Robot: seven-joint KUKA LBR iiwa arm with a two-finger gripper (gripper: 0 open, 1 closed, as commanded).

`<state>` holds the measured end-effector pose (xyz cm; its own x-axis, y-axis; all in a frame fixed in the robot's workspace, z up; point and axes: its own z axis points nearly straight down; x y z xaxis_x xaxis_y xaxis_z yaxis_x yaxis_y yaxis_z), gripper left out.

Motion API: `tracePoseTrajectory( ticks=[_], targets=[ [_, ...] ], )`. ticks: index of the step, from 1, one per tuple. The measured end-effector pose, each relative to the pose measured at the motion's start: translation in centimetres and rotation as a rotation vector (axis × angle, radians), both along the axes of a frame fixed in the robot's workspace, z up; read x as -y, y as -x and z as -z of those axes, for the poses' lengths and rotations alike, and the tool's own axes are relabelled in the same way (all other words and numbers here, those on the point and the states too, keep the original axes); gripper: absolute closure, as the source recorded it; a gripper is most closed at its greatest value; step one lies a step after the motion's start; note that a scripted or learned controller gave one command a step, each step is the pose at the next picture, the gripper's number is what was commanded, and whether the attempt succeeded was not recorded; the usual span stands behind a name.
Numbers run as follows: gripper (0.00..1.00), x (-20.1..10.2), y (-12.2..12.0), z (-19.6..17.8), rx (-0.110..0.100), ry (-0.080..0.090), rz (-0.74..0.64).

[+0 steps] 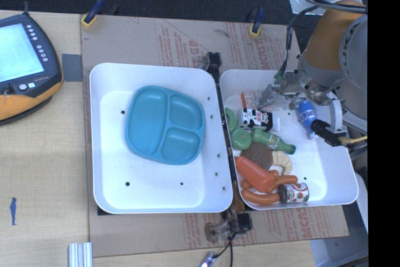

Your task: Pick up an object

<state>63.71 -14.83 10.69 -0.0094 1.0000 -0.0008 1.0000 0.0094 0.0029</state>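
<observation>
far left: a teach pendant (22, 69) lies on the bench, not involved.

left bin (106, 197): holds a blue divided plate (165, 125) lying flat, roughly centred. nothing near it.

right bin (337, 178): the clutter sits along its left side and front. back to front: a small black-and-white toy (257, 117), a green bottle (270, 141) with more green pieces beside it, a brown round piece (257, 155), a cracker-like item (282, 164), a red-orange carrot-shaped toy (255, 174), a hot dog (261, 197) and a small can (295, 193) at the front wall. they touch or overlap, so it's a tight pile.

gripper (270, 94): over the back of the right bin, just above and right of the black-and-white toy, with the arm (331, 40) coming in from the right. can't tell how the jaws are set; the tip is small and dark against the bin. nothing visibly held.

a blue object (305, 114) sits by the wrist hardware; can't tell if it's a bin item or part of the rig.

status: my read is that the pick isn't done. every object looks to be resting in the bin. the approach looks under way, nearest candidate the black-and-white toy. left to do: descend, close, lift clear. risk: neighbours crowd the target.
</observation>
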Motion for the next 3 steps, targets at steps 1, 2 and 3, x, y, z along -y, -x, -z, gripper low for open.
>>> tracePoseTrajectory(
  ticks=[1, 2, 3],
  targets=[
    [0.00, -4.3, -1.5, 1.4, -0.004, 0.001, 0.003],
    [1.00, -4.2, -1.5, 0.4, -0.002, 0.004, 0.001],
    [1.00, -5.9, 3.6, -8.6, -0.006, -0.001, 0.007]
  ],
)
